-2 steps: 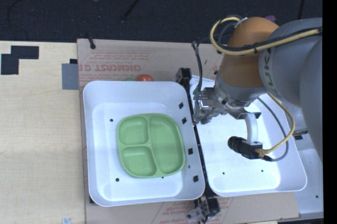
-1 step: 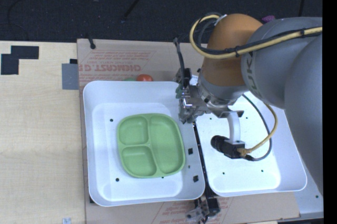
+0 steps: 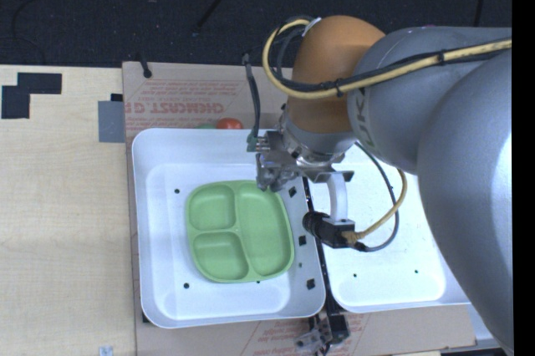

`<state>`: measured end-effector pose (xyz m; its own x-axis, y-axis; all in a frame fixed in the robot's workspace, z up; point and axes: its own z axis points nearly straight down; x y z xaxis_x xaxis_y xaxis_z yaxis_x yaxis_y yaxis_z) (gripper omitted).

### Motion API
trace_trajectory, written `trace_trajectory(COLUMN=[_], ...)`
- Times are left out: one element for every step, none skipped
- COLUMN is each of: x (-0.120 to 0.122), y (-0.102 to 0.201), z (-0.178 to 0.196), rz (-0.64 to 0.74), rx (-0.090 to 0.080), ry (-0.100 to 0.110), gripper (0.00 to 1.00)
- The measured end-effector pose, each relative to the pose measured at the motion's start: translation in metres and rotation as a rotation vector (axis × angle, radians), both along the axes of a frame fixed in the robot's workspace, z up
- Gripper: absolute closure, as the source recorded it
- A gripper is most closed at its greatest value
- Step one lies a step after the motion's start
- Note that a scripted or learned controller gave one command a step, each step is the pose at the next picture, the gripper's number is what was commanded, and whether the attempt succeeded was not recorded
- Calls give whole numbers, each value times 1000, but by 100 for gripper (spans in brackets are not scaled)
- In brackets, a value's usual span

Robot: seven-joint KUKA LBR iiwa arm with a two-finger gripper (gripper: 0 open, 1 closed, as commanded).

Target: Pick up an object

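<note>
A light green plate (image 3: 241, 231) with three compartments lies flat in the left white bin (image 3: 159, 262). A small red and orange object (image 3: 228, 125) shows just beyond that bin's far rim. My gripper (image 3: 272, 172) hangs at the plate's far right corner, close above the bin floor, under the orange wrist band (image 3: 330, 66). The wrist body hides its fingers from this angle.
The right white bin (image 3: 393, 279) lies partly beneath the grey arm, which covers the view's right side. A cardboard sheet (image 3: 184, 99) underlies both bins. Cables (image 3: 372, 233) loop from the wrist over the divide between the bins.
</note>
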<state>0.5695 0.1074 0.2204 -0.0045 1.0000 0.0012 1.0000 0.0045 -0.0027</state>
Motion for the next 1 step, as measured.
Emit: trace_trajectory(x=[-1], y=[-2], z=[0], rz=[-2], rx=[-2], ry=[1], gripper=[0])
